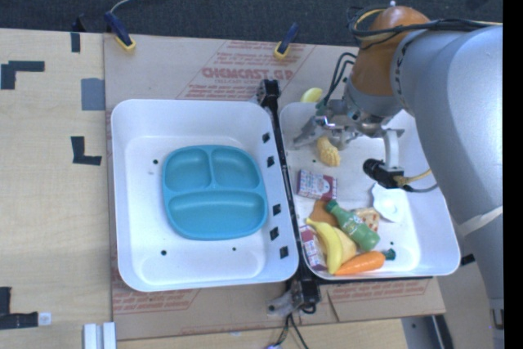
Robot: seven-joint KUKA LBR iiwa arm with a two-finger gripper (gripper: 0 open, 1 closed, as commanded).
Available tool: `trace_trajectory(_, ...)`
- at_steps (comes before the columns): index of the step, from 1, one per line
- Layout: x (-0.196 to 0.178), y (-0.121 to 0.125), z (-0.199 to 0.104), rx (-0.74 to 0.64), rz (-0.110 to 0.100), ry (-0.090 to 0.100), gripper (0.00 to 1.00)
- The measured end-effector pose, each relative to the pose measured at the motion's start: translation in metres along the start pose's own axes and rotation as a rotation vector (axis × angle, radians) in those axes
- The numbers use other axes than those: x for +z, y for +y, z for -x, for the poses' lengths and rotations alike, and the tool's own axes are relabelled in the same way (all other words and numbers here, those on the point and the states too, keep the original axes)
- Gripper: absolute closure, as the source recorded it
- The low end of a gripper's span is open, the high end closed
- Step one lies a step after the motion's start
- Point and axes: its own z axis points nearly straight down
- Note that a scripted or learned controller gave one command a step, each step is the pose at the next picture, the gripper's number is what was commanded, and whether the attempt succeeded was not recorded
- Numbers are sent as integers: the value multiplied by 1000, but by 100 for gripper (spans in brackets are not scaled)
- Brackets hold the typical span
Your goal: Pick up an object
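Arm (458, 94) comes in from the right, grey body with the orange band above the wrist, reaching down over the far end of the right bin (437, 245). Left bin (131, 176) sits well to the gripper's left, holding a blue divided plate (215, 190) flat in its middle. Gripper (329, 129) hangs low over the right bin's far-left corner; can't tell the finger spread from this angle, and nothing clearly sits between them. Corn cob (328, 150) lies just below the gripper, nearly touching it. A small yellow-green piece (311, 96) sits just beyond the gripper by the bin's far rim. Small packet (315, 185) is a bit nearer the camera than the corn. The rest is piled at the near end, well apart from the gripper: green bottle (355, 225), banana (327, 243), carrot (359, 262).
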Motion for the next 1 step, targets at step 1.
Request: trace_trajectory(1, -10, 0, 0, -1, 0, -1, 100)
